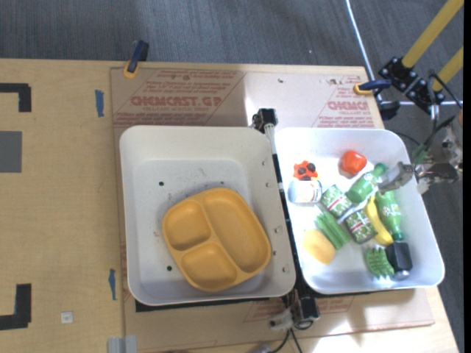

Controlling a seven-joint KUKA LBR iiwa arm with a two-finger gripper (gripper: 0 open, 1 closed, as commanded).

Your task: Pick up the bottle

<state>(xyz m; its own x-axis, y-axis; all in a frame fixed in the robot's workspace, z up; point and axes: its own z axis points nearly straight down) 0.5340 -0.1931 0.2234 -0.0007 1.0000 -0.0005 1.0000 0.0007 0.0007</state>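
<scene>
A green bottle (362, 187) lies slanted in the middle of the right bin (423, 271), its cap pointing to the upper right. A second green bottle (391, 213) lies just right of it, beside a yellow banana (377, 223). My gripper (404, 176) reaches in from the right edge. It is blurred and hangs over the bin's right side, close to the first bottle's cap.
The right bin also holds a red pepper (353, 162), a red-orange toy (305, 170), a white cup (303, 191), two green-labelled cans (335, 201), a lemon (319, 247), a black block (399, 257) and a green brush-like toy (378, 260). The left bin (147, 160) holds a yellow divided plate (215, 239).
</scene>
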